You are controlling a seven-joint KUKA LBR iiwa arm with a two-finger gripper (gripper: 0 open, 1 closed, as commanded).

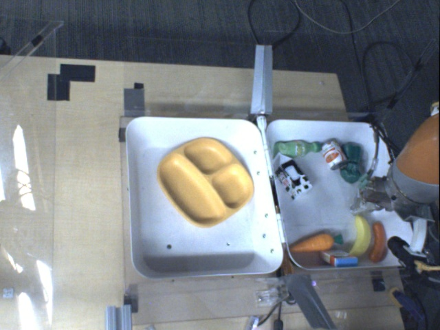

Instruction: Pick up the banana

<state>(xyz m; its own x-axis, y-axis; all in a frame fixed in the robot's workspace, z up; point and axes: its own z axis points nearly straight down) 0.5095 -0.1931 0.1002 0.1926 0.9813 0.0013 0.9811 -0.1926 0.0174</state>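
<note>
Curved yellow banana (pixel 360 234) (smooth-skinned) beside tapered orange carrot (pixel 315 243).

Pale wood bench (pixel 82 205); dark floor (pixel 137 12), perhaps carpet; black cables (pixel 330 16).

Banana (pixel 361 234): yellow, short, lying upright-ish in right bin, near front edge, betw carrot and orange item.

I am viewed by one fixed camera above the bench (pixel 82 184), looking down at a slant. Both white bins (pixel 144 253) lie fully in frame, mid-distance. My arm (pixel 419 163) enters from the right.
</note>
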